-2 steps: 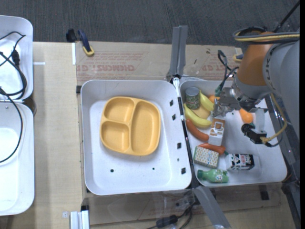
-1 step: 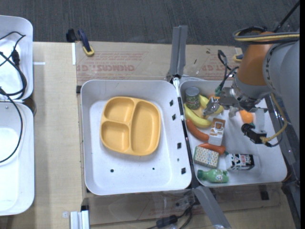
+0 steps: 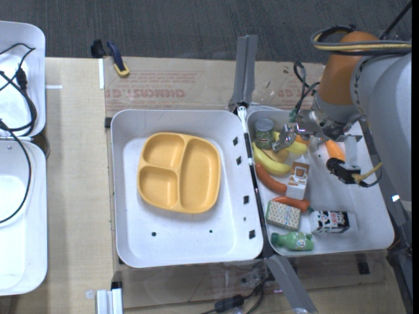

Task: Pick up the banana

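Green bottle (image 3: 292, 241) at the front of a crowded right bin (image 3: 366, 231); gripper (image 3: 286, 140) down at the back.

Whether the jaws are wide or closed I cannot tell. They sit over the banana (image 3: 271, 160), which lies beside the tin can (image 3: 264, 132) and the hot dog (image 3: 270, 178). Packed this tightly, a closing grip could catch a neighbour or slip off the curved fruit. Yellow plate (image 3: 179, 171) sits well apart.
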`<state>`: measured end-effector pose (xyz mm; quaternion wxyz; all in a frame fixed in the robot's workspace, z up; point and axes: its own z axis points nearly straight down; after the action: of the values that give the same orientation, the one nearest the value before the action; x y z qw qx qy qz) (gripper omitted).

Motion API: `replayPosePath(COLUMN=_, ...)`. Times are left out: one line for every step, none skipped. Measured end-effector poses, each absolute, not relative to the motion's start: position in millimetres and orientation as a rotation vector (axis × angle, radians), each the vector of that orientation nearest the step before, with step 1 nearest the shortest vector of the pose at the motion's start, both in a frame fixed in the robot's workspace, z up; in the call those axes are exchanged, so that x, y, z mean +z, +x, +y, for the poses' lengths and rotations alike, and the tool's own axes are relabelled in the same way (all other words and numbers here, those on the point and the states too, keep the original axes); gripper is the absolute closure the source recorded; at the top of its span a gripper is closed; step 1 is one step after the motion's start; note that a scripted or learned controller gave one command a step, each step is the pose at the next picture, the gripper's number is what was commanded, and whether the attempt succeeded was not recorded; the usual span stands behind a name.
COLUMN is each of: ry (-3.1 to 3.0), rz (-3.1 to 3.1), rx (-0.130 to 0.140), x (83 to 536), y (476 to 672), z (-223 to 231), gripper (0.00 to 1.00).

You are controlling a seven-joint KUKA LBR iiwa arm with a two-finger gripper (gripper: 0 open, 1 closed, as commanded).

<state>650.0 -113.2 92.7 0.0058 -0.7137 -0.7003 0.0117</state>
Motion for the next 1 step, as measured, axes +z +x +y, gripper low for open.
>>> replayPosePath(ry=-2.235, rz=-2.198, rx=0.038, x=101.1, y=651.9, z=-114.0, gripper=1.0)
